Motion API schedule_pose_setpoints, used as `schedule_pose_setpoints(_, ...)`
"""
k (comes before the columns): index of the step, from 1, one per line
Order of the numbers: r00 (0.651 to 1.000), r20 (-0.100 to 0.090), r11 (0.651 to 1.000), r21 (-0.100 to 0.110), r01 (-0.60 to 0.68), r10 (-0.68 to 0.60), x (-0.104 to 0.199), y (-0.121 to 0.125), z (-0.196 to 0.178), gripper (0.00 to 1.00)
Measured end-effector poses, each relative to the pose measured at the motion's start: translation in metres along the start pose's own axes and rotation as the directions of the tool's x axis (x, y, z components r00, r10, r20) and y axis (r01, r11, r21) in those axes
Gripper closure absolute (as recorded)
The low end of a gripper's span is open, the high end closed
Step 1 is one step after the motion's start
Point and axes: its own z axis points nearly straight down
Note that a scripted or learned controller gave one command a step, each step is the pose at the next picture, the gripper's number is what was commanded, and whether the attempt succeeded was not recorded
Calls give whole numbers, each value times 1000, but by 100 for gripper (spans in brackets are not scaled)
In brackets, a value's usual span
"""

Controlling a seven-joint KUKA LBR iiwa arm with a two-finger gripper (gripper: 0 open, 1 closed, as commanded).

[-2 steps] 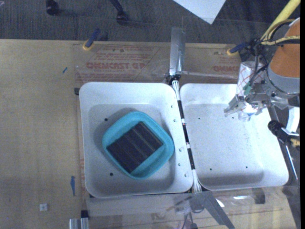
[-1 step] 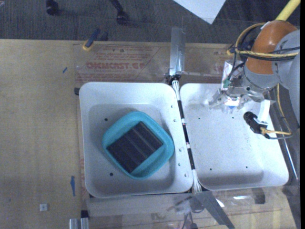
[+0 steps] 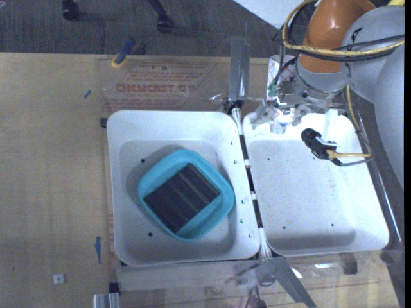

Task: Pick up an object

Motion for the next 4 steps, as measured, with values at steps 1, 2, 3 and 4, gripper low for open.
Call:
schedule_pose_setpoints(1,1000,2,1000,-2,2,-2,1,1,-10,100)
schedule_pose_setpoints(2,995,0,995,4,-104,104,27,1,1,100)
schedule_pose_setpoints(3,995,1,995,2,-103,103,27,2,-9,100)
schedule_pose_setpoints(4,994,2,994,0,108,-108,54,4,-137,100)
